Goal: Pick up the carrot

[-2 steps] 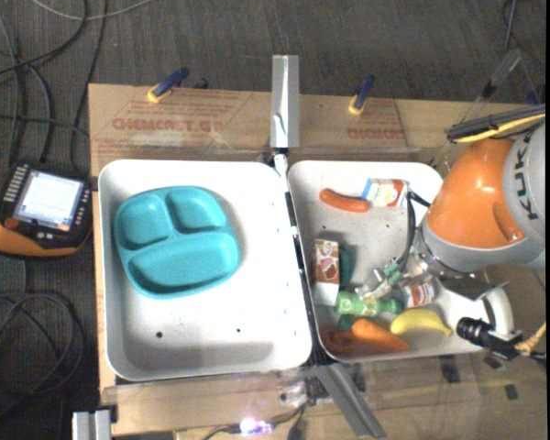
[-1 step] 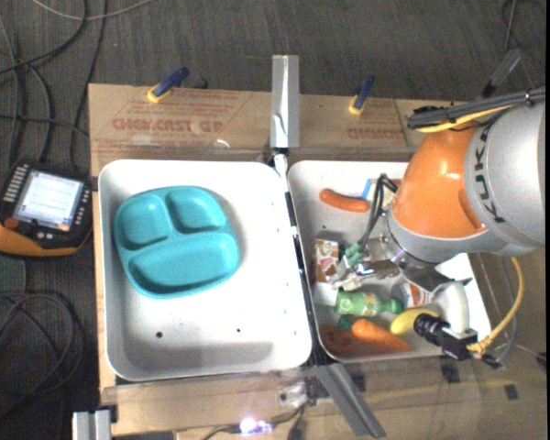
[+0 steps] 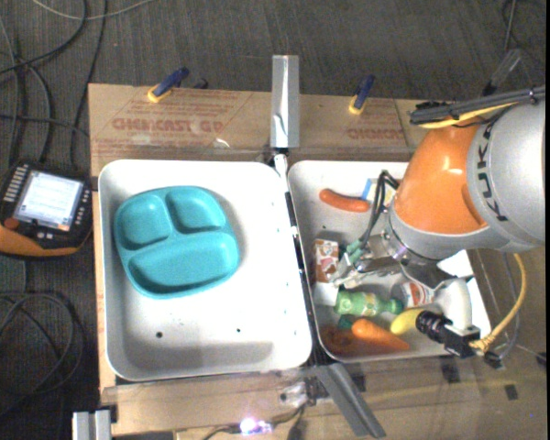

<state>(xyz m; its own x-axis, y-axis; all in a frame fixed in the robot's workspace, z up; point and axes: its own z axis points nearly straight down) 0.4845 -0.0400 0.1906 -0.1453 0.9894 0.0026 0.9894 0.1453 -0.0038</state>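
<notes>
Gripper [image 3: 356,262] over right bin [image 3: 304,211], carrot [image 3: 378,335] not grasped.
Your carrot lies at the gripper's 5 o'clock, beside the green bottle [image 3: 367,302]; can't tell finger state.

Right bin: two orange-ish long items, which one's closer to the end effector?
The carrot, at the bin's near edge just below the end effector. The hot dog lies farther off by the far wall.

glossy teal plastic tray [image 3: 177,241], smooth white bins [image 3: 202,356]
</notes>
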